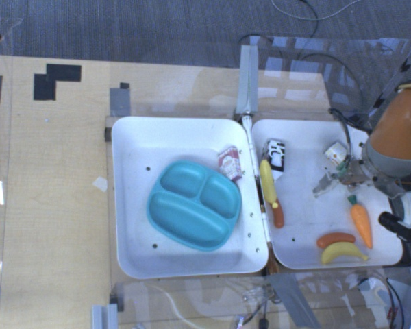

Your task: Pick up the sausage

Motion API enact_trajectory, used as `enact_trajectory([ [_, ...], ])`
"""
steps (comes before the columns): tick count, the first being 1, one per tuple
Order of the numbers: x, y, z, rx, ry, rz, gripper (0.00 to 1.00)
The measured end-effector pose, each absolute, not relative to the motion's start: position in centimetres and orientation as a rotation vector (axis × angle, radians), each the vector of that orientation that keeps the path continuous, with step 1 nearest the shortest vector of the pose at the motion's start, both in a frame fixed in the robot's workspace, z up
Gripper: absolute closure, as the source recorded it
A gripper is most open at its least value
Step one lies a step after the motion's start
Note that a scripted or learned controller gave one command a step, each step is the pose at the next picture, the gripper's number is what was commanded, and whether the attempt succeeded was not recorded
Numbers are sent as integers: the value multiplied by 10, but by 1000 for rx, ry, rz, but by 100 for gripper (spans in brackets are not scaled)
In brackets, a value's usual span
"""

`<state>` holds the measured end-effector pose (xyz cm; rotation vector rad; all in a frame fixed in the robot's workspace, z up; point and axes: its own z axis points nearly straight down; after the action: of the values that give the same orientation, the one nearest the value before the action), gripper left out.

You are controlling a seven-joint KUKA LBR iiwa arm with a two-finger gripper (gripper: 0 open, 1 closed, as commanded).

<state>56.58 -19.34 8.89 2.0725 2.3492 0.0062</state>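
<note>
The sausage (335, 239), a short curved red-orange piece, lies near the front of the right bin (301, 249). It rests just behind a yellow banana (343, 253) and left of the carrot (360, 225). My gripper (329, 182) hangs low over the right bin's middle right, behind the sausage and apart from it. The grey arm with its orange band (399, 132) reaches in from the right. Nothing shows in the gripper.
A long yellow piece (267, 182) with a red-brown piece at its front end (278, 215) lies along the right bin's left wall. A black-and-white item (277, 155) and a small white object (335, 151) sit further back. The left bin (133, 184) holds a blue divided plate (194, 204) and a red packet (229, 163).
</note>
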Motion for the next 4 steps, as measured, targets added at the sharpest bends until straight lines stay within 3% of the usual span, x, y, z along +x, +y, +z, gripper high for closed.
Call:
enact_trajectory([
  [1,491,-145,90,2116,2309,12,0],
  [2,492,-134,90,2057,2352,11,0],
  [3,492,-155,89,2028,2384,13,0],
  [4,527,-183,124,2019,2398,4,0],
])
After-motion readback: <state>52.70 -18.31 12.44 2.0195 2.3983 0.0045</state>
